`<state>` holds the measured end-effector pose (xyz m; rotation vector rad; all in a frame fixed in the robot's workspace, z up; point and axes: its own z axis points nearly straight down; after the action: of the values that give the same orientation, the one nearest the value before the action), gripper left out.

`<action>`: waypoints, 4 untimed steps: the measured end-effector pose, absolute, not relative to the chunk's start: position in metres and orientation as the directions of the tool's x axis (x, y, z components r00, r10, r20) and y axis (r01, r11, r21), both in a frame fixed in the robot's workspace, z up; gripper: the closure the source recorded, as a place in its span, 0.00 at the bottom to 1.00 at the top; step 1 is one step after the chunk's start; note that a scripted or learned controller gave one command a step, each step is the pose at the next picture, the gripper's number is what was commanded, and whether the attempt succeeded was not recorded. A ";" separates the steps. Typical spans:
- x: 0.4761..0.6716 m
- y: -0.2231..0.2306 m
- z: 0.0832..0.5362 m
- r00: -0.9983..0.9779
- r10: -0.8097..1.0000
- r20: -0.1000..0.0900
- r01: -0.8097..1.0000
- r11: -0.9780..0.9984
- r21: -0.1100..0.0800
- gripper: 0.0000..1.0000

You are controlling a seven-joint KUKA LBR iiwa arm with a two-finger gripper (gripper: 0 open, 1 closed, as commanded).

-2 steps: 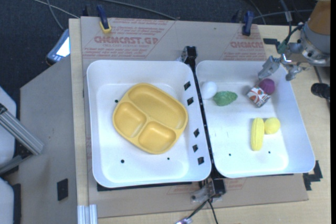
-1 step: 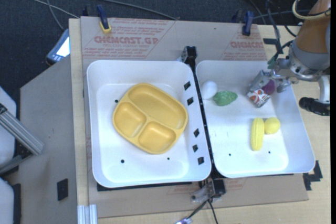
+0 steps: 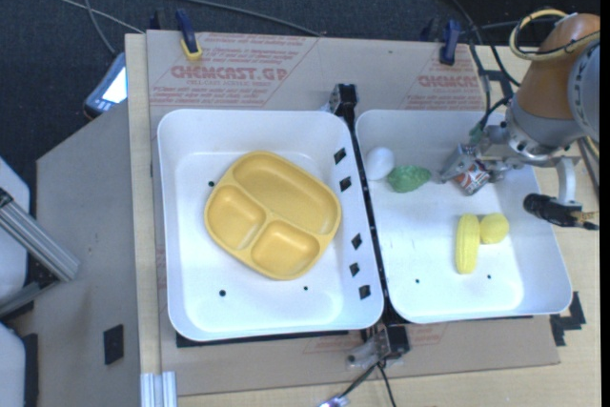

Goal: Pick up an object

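My gripper hangs low over the far part of the right bin, reaching in from the right. A small reddish and white thing sits right at its tip; I cannot tell whether it is held. Just left of the gripper lies a green lumpy object, and beside that a white ball near the bin's left wall. Nearer the front lie a yellow corn cob and a small yellow piece, touching each other.
The left bin holds a yellow divided plate. A black divider with clips runs between the two bins. Blue clamps hold the board at the far edge.
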<state>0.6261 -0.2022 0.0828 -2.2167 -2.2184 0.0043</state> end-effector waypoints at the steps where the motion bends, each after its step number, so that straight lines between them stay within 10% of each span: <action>1: 0.628 -0.202 0.098 -0.001 1.000 0.001 1.000 0.001 0.001 1.00; 4: 0.634 -0.191 0.266 -0.002 1.000 -0.002 1.000 0.002 0.008 1.00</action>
<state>0.6338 -0.1910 0.2662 -2.2240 -2.2286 -0.0066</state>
